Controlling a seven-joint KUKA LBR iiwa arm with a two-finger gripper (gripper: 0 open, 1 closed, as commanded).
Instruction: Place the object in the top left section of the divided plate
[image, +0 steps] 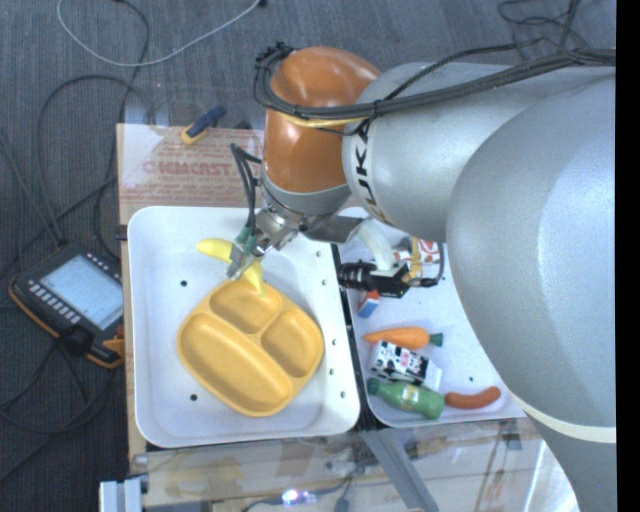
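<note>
**Banana over the plate's edge**

The curved yellow plastic banana (228, 256) is pinched between the two-finger gripper (243, 256) fingers, right at the upper-left rim of the yellow divided plastic plate (252, 345) in the left white bin (160, 300).

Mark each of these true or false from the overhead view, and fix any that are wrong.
1. The yellow divided plate lies in the left bin. True.
2. The carrot lies on the divided plate. False: it lies in the right bin.
3. The gripper is over the left bin, at the plate's upper edge. True.
4. The green bottle stands upright in the left bin. False: it lies on its side in the right bin.
5. A yellow banana-like object is beside the gripper, above the plate. True.
</note>
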